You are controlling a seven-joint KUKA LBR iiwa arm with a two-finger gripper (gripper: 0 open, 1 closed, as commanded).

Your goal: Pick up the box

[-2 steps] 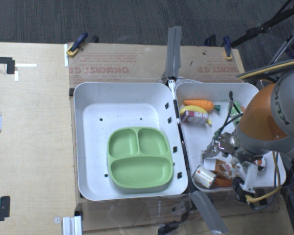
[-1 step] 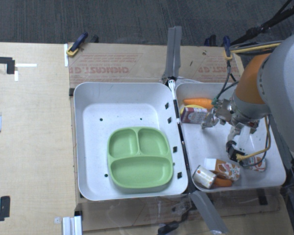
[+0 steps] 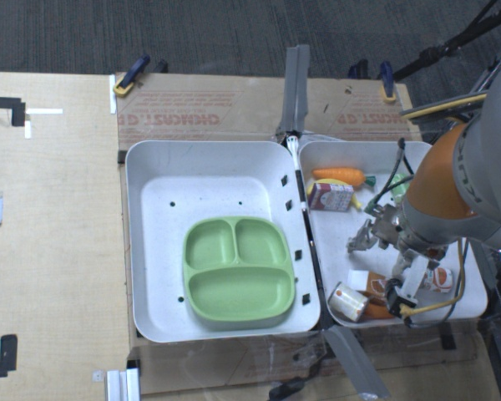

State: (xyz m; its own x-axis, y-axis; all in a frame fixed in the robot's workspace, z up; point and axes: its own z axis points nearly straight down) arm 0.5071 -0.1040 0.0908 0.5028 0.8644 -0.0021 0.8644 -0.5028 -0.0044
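The box point(image 3: 330, 196) is a small maroon and white carton lying near the back left of the right bin point(image 3: 476, 307). My gripper point(image 3: 374, 236) hangs low over the middle of that bin, to the right of the box and nearer the front, with a gap between them. The grey arm with its orange band point(image 3: 434, 186) comes in from the right and hides part of the bin's right side. Nothing can be made out in the gripper.
An orange carrot point(image 3: 338, 175) lies just behind the box and a yellow item point(image 3: 365, 201) beside it. A tipped can point(image 3: 348, 302) and an orange packet point(image 3: 379, 288) lie at the bin's front. The left bin point(image 3: 150, 224) holds a green divided plate point(image 3: 238, 267).
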